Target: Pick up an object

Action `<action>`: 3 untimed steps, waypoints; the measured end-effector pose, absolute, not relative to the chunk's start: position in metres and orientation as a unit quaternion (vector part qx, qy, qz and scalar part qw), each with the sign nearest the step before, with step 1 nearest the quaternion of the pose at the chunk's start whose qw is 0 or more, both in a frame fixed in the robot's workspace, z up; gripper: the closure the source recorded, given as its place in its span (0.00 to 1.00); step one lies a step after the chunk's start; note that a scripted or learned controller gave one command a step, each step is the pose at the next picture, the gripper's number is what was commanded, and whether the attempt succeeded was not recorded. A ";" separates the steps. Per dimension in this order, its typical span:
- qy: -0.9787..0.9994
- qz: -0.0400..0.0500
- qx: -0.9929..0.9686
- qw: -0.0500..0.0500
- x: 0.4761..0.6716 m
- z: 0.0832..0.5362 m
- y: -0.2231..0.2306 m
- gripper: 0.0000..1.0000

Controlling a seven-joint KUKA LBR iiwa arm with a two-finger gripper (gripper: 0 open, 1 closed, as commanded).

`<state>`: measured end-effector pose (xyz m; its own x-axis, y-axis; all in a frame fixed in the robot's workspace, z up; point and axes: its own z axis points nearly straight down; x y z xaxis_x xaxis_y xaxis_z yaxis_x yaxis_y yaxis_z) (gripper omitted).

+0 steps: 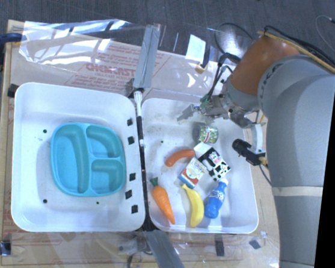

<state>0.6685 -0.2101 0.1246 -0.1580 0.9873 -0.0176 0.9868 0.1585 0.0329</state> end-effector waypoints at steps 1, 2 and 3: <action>0.723 -0.001 0.691 -0.001 0.571 0.091 -0.201 0.00; 0.779 0.000 0.628 0.000 0.519 0.092 -0.210 0.00; 0.745 -0.001 0.667 0.000 0.524 0.107 -0.211 0.00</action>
